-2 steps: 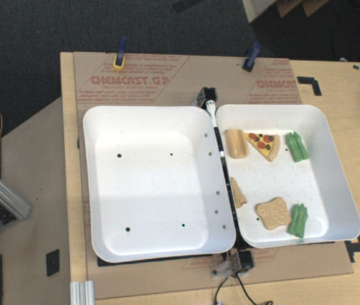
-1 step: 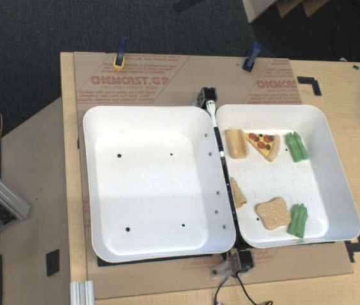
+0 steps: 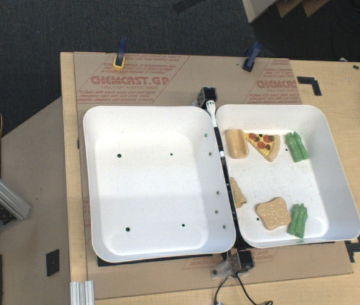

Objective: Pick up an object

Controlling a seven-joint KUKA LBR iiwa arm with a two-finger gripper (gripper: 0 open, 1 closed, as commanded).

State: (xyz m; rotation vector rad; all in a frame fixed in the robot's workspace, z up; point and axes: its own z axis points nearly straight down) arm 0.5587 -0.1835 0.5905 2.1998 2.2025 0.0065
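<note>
I take the seam (image 3: 221, 164) where the two bins meet as my landmark. Left of it, the left bin (image 3: 97, 189) shows me bare white floor with four small dark dots. Above the seam's top end, two clamps sit on the bench's far edge: a yellow-and-blue one (image 3: 120, 57) well to the left and a blue one (image 3: 251, 56) a little to the right.

Right of the seam, everything I could pick lies in the right bin (image 3: 338, 170). Just beside the seam near its top is a bun (image 3: 235, 143), lying lengthwise. Lower down, a small tan piece (image 3: 237, 193) touches the seam wall. Further right at the bun's level are a pizza slice (image 3: 263, 144), then a green pod (image 3: 296, 147). Toward the seam's lower end, a toast (image 3: 273, 213) lies flat with a second green pod (image 3: 298, 220) just beside it on its right.

I cannot tell the state of the jaws from this view.
</note>
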